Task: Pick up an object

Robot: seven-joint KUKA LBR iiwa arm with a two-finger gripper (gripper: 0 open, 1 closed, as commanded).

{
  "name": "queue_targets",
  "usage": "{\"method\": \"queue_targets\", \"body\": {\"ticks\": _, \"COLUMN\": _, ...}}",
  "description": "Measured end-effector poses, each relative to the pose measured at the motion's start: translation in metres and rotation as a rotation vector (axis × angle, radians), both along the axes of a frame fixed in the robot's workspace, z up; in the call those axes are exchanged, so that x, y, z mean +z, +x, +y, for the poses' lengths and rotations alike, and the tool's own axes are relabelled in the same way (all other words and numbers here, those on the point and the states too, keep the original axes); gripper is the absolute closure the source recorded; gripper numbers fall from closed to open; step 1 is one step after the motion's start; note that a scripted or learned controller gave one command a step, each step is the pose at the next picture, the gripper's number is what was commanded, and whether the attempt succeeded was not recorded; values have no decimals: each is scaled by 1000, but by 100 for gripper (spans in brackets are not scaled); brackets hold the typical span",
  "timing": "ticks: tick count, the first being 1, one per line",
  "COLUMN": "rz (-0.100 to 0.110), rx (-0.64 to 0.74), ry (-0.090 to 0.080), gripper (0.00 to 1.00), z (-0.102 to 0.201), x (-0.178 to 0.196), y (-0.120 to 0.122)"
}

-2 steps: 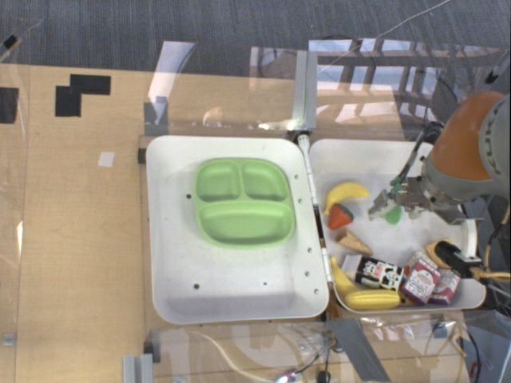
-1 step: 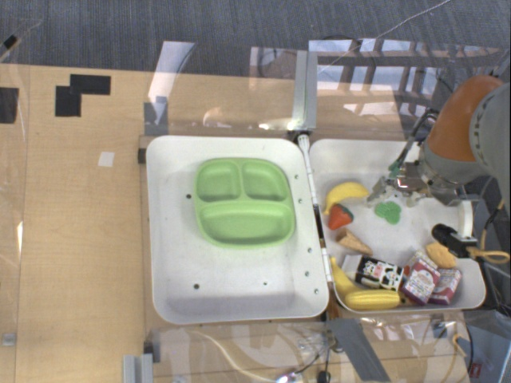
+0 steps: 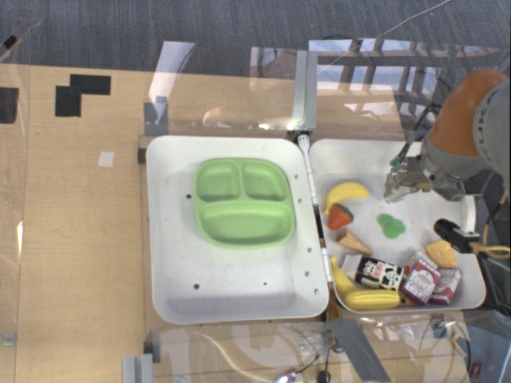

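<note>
My gripper [image 3: 396, 187] hangs low over the back of the right bin [image 3: 363, 156], coming in from the right. Just below it lies a small green leafy toy [image 3: 390, 226], apart from the gripper. To the gripper's left are a yellow banana [image 3: 347, 191] and a red strawberry [image 3: 341, 215]. Nothing shows in the gripper's hold.
Along the right bin's front lie an orange cone [image 3: 354, 243], a black-and-white carton [image 3: 378, 274], a long yellow toy [image 3: 371, 299], two red packets [image 3: 423, 282] and a tan piece [image 3: 441, 254]. The left bin [image 3: 172, 238] holds a green divided plate [image 3: 243, 202].
</note>
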State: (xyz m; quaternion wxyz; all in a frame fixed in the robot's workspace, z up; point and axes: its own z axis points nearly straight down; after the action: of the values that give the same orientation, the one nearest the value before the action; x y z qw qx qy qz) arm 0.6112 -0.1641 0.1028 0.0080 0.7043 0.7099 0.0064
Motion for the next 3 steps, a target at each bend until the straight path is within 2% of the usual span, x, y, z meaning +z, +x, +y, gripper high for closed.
{"method": "queue_targets", "body": {"ticks": 1, "rz": 0, "rx": 1, "ry": 0, "gripper": 0, "z": 0, "x": 0, "y": 0}}
{"method": "queue_targets", "body": {"ticks": 2, "rz": 11, "rx": 167, "ry": -3, "gripper": 0, "z": -32, "x": -15, "y": 31}}
{"method": "queue_targets", "body": {"ticks": 3, "rz": 9, "rx": 236, "ry": -3, "gripper": 0, "z": -28, "x": -13, "y": -18}}
